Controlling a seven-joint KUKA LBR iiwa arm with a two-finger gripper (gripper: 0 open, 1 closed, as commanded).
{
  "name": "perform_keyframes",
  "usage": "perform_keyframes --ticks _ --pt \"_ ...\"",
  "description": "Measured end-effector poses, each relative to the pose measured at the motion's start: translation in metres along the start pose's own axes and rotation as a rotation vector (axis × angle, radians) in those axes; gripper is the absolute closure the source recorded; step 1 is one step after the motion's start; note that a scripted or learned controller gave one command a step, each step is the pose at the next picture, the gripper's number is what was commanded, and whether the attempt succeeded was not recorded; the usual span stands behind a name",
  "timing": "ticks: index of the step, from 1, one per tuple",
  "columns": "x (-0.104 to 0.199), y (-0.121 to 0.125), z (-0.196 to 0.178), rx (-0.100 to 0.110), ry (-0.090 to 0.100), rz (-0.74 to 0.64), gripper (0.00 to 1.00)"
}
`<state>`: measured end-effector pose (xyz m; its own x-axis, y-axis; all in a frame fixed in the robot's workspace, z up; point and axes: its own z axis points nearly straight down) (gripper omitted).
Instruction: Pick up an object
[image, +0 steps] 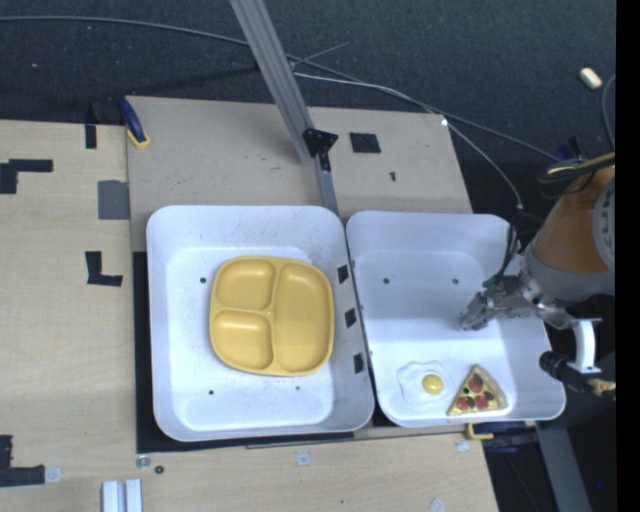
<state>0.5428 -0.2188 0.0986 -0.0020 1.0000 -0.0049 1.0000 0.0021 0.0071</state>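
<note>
The wooden bench (60, 330) carries two shallow white bins side by side, and a slanted grey metal rail (282, 80) crosses its far edge and ends at a black bracket just above the gap between them. The left bin (180, 400) holds a yellow divided plate (271, 315), a rounded-square tray with three compartments, lying flat in the middle of the bin floor and clear of all four walls. The right bin (420, 250) is touching the left one along their shared edge, where small black clips sit on the seam. The grey arm (572, 262), with its orange band, reaches in over the right edge of the right bin, well above the bin's near right corner. Its gripper (474, 316) is low over the bin floor, right of the bin's centre, pointing toward the near left; whether its fingers are spread or closed cannot be told at this angle, and nothing is visible between them. In the near right corner of the right bin lies a toy pizza slice (477, 391), tan crust with red topping, its tip pointing to the far edge. Just beside it on its left, near the bin's near edge, lies a toy fried egg (424, 382), white with a yellow yolk; both toys sit apart from the gripper.
</note>
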Motion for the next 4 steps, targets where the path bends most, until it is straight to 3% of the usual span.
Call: perform_keyframes --ticks 3,4 --pt "0.005 -0.009 -0.136 0.004 0.004 0.0 1.0" --pt "0.048 -0.008 -0.132 0.009 0.006 -0.003 1.0"
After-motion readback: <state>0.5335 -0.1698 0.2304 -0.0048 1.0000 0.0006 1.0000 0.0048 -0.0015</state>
